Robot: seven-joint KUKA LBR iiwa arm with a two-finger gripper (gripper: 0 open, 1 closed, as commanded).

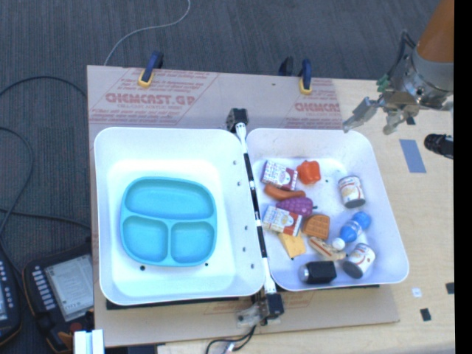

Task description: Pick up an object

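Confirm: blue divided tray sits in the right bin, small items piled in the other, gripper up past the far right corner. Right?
Not quite. The camera view shows the blue divided tray in the left bin; the small items are piled in the right bin. The gripper is indeed up past the far right corner.

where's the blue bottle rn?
The blue bottle lies in the right bin, toward its right side, below one small can and just above another can.
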